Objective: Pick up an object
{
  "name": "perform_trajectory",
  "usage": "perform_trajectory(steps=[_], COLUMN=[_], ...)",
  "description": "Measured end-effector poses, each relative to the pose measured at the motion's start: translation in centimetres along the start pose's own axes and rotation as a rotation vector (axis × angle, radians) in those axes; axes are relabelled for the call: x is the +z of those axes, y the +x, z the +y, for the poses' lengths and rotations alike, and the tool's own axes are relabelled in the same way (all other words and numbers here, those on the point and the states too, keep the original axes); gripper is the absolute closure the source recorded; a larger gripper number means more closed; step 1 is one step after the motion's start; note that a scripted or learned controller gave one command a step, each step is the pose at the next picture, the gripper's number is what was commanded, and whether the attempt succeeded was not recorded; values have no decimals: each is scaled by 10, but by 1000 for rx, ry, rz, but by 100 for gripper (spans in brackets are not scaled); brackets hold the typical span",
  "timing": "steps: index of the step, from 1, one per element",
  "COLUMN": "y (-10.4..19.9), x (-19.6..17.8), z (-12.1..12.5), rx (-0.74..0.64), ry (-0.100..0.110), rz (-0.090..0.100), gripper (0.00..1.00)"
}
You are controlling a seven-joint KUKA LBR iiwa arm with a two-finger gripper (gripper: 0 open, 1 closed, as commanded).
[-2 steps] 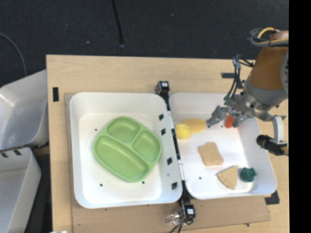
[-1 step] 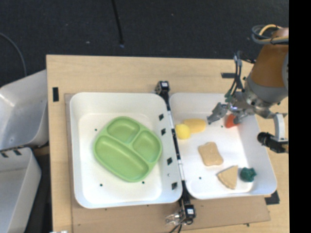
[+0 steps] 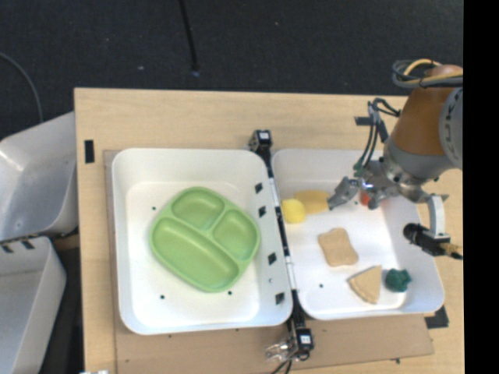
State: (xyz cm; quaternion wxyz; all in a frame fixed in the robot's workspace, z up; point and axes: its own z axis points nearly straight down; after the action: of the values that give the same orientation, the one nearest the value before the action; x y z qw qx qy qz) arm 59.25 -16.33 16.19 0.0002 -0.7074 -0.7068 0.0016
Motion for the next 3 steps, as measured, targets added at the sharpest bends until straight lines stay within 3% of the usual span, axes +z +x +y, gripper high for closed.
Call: perform_trajectory(steps=[1,2,3], y=[-8,-9,-10], x=[59,61,49], z=[-5,-5,-4], rx=[0,3,6], ry=[0,-2,-5], rz=[0,1,1], gripper=[0,0,100])
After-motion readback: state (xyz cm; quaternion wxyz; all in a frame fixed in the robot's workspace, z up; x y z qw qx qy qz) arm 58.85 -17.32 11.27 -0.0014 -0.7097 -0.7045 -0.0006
